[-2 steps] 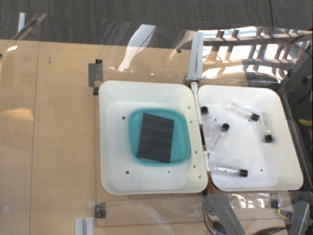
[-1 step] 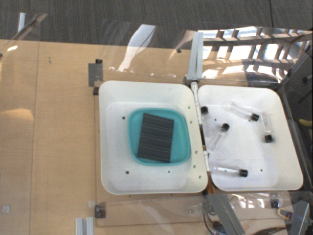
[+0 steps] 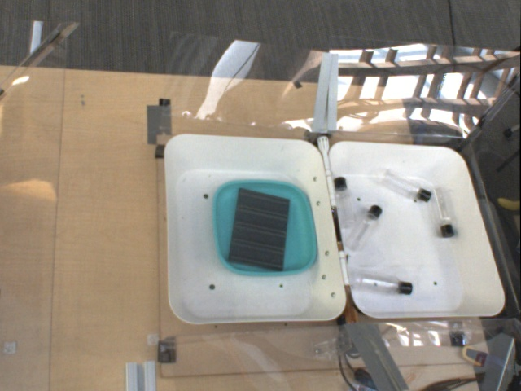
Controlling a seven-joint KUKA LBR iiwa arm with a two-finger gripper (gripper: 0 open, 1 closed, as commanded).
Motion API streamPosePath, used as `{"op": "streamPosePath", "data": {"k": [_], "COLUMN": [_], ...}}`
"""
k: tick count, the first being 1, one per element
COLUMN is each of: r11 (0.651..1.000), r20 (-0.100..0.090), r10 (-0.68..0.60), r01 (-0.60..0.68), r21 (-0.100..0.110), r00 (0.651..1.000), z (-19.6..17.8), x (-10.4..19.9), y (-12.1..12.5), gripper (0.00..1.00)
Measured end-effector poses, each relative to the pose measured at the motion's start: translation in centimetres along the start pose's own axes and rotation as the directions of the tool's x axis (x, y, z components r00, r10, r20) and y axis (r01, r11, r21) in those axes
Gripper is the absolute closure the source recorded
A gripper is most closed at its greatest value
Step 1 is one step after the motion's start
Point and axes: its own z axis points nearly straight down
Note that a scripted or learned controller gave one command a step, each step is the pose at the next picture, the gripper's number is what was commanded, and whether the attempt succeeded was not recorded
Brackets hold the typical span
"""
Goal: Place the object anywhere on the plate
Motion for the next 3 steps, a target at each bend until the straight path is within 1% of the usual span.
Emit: {"op": "streamPosePath", "data": {"k": [3], "r11": [1.0], "r20": [0.002], "r10": [-0.002], "r01": [0.002], "r21": [0.001], "r00": [1.0], "z": [0.05], "x": [0.02], "y": [-0.03], "gripper": [0.0]}}
